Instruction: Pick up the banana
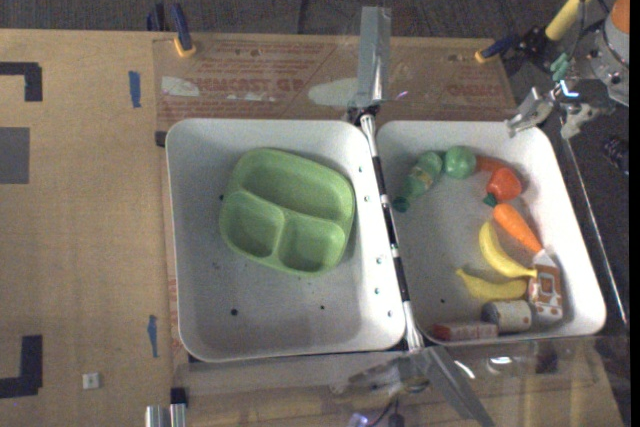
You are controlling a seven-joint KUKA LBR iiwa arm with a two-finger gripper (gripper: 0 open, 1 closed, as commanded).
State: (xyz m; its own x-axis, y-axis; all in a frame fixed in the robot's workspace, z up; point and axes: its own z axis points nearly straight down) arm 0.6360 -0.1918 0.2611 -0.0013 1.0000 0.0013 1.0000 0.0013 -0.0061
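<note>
Two yellow bananas lie in the right bin [585,245]: one curved banana [497,251] beside the carrot, and another banana [491,286] just below it, toward the front. My gripper [548,108] hovers over the bin's back right corner, well behind and to the right of the bananas. Its fingers are spread open with nothing between them.
In the right bin an orange carrot [518,226] touches the upper banana. A red-orange fruit [503,183], green vegetables [440,169], a small carton [546,286], a can [510,315] and a reddish packet [462,330] lie around. The left bin [200,305] holds a green divided plate [288,211].
</note>
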